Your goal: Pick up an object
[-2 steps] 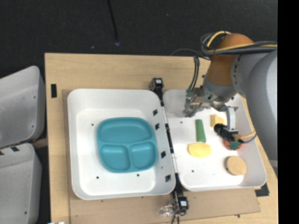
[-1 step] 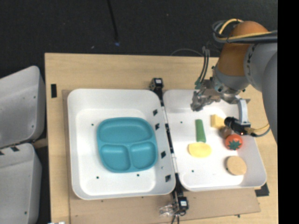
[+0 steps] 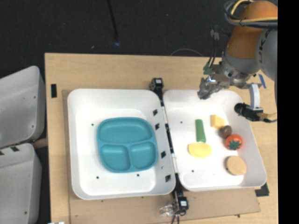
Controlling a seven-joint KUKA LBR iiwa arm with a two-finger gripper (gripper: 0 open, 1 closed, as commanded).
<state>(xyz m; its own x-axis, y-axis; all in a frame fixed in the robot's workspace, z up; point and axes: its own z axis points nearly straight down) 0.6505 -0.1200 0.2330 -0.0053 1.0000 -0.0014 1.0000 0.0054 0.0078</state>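
Observation:
In the right bin (image 3: 187,171) lie several small food toys: a green stick (image 3: 200,130), a yellow flat piece (image 3: 199,150), a yellow wedge (image 3: 217,121), a brown ball (image 3: 225,130), a red tomato (image 3: 233,142) and a tan round biscuit (image 3: 236,165). My gripper (image 3: 204,93) hangs over the far edge of this bin, up and to the left of the yellow wedge, apart from all the toys. Nothing shows in its grasp.
The left bin (image 3: 84,181) holds a teal divided tray (image 3: 126,143). A row of black clips (image 3: 164,134) runs along the seam between the bins. The wooden bench (image 3: 56,73) surrounds both bins.

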